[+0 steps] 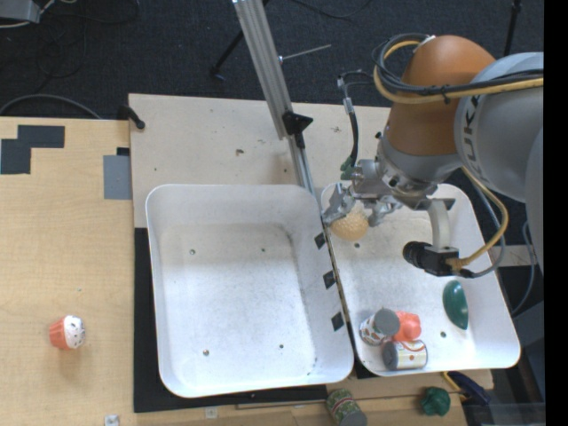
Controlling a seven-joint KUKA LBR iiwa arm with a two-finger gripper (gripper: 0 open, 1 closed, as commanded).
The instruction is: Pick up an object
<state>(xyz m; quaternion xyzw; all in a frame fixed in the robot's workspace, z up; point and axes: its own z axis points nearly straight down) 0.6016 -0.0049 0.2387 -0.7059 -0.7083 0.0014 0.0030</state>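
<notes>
My gripper (357, 211) hangs over the far left corner of the right bin (497, 349), below the arm's orange band. A tan, rounded lump (350, 227) sits right under the gripper's tip, touching or just below it, next to the wall between the bins. At the near end of the right bin lie a dark green piece (455, 303), an orange and grey item (392, 325) and a small white can-like thing (404, 355).
The left bin (169, 238) lies beside the right one. A slanted metal rail (271, 69) runs down to the divider. A small red and white object (67, 333) rests on the wooden bench at the left. Two green items (434, 401) lie at the front edge.
</notes>
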